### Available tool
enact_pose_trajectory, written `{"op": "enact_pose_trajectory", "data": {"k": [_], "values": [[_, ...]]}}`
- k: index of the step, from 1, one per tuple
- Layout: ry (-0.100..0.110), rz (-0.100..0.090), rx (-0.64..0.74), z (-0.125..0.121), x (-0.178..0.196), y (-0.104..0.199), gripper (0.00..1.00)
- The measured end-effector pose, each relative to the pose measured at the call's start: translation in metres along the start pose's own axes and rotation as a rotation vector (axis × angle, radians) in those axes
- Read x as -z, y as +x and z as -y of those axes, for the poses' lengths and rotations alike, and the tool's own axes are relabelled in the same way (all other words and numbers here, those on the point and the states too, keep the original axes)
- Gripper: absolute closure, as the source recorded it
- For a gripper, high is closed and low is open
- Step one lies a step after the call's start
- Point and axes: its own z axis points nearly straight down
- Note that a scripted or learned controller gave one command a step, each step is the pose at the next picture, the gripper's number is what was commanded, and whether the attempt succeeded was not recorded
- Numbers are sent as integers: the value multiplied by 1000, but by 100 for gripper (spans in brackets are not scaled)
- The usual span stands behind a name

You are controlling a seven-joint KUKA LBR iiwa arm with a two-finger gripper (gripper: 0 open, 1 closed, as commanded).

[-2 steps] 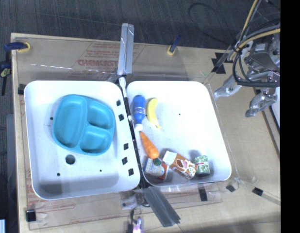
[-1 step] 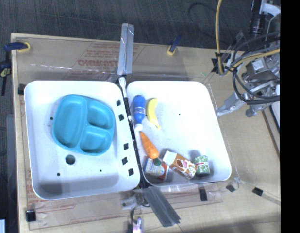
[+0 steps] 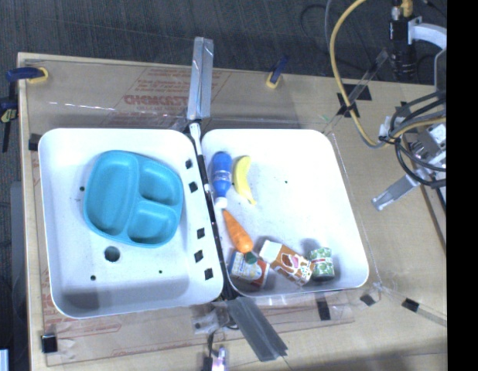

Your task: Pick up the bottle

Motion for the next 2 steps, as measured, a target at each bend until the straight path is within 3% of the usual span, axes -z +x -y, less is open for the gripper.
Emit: {"op": "enact_pose_trajectory", "data": {"k": [1,2], "values": [[0,0,249,4,0,-10,0],[4,-3,297,37,0,-28,0]]}}
